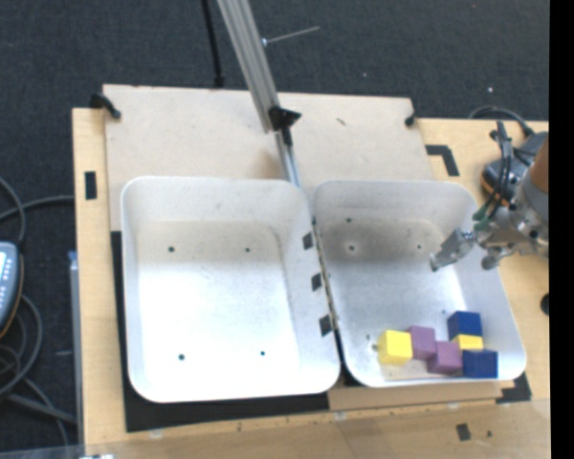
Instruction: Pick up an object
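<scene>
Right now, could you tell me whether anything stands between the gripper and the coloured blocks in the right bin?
Nothing visible does: the gripper hangs over bare white floor of the right bin, and the yellow, purple and blue blocks lie clustered nearer the front edge.

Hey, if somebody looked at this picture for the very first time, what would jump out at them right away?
Probably the cluster of colored blocks, yellow, purple and blue, bunched in the near corner of the right bin, bright against the white. Next, the gripper reaching in over that bin's right edge, above and apart from the blocks. A slanted metal rail also cuts across the board behind the bins.
</scene>
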Tool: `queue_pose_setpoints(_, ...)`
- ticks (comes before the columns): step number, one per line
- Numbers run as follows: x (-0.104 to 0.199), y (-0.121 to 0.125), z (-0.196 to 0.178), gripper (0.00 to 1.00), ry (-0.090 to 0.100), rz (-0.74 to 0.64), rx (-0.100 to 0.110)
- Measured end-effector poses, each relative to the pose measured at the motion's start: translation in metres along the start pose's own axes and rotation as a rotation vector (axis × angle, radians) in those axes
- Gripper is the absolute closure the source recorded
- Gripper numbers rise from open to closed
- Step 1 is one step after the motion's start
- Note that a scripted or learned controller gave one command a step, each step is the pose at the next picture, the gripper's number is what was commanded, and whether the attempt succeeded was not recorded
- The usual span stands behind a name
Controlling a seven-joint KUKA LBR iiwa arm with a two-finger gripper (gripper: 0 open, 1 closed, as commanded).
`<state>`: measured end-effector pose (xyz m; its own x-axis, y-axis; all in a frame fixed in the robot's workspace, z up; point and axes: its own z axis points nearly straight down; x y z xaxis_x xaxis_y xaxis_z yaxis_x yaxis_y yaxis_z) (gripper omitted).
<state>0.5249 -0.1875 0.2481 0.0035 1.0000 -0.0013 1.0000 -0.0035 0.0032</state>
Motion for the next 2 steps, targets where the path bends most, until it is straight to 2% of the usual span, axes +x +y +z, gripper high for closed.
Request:
queue_pose_setpoints(1,0.078,0.033,0.037,0.00,0.004,-0.013,0.004)
queue_pose_setpoints(2,0.077,0.085,0.153,0.00,-0.001,-0.008,-0.001)
